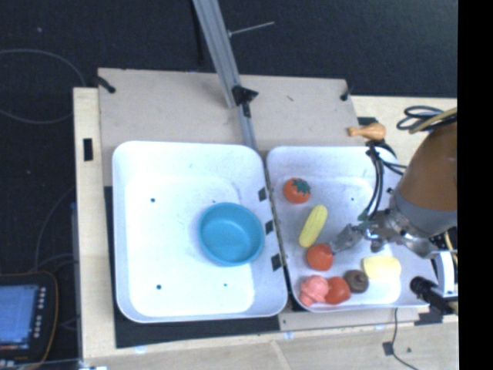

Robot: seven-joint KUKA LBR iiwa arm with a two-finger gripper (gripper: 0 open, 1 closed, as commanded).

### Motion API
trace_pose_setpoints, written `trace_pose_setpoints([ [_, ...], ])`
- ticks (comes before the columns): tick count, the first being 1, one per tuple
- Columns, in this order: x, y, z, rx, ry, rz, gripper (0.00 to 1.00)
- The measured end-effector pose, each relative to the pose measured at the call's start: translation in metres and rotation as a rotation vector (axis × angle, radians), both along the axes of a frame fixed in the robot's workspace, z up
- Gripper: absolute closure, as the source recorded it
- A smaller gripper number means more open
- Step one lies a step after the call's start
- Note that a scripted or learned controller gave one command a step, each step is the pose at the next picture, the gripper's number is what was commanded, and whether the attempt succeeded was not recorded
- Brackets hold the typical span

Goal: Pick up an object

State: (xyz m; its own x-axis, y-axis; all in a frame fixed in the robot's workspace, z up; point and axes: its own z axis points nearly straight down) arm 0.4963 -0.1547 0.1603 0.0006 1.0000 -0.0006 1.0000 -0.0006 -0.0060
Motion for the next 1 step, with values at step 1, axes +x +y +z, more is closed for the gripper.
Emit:
trace_pose_setpoints([
  [1,0.0078,-0.0034,-0.0271,-0.010,-0.036,0.001,0.00],
])
